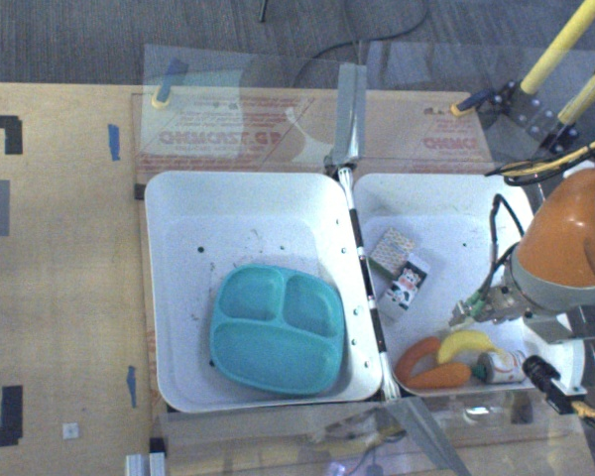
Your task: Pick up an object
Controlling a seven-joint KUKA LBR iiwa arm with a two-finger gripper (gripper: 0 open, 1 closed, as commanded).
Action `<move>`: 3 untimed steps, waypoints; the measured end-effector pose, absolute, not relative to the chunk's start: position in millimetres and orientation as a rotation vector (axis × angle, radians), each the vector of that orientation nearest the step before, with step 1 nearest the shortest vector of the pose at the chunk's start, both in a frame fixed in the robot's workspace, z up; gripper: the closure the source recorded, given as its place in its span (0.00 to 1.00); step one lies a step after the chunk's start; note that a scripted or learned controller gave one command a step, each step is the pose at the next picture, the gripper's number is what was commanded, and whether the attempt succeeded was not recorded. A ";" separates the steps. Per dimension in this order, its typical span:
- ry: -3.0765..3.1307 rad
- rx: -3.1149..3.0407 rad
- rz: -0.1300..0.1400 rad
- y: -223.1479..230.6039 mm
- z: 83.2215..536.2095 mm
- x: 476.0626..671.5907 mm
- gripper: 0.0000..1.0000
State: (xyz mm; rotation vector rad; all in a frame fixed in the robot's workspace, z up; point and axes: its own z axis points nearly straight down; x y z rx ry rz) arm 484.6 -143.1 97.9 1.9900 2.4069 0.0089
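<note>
In the right bin point(446, 201) a yellow banana point(473, 343) lies near the front, next to an orange carrot-like piece point(434, 373) and a small bottle point(501, 367). Two small printed boxes lie towards the bin's left: a pale one point(391, 249) and a black-and-white one point(405, 286). My gripper point(479, 308) hangs low over the right bin, just above the banana, beneath the orange wrist band point(565, 236). Nothing is seen between its fingers.
The left bin point(178, 216) holds a teal divided plate point(278, 329). A metal divider point(349, 117) runs between the bins at the back. Yellow poles point(565, 38) and black cables point(545, 167) stand at the far right.
</note>
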 end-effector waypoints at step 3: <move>2.377 2.039 0.002 -181.1 87.3 546.8 0.00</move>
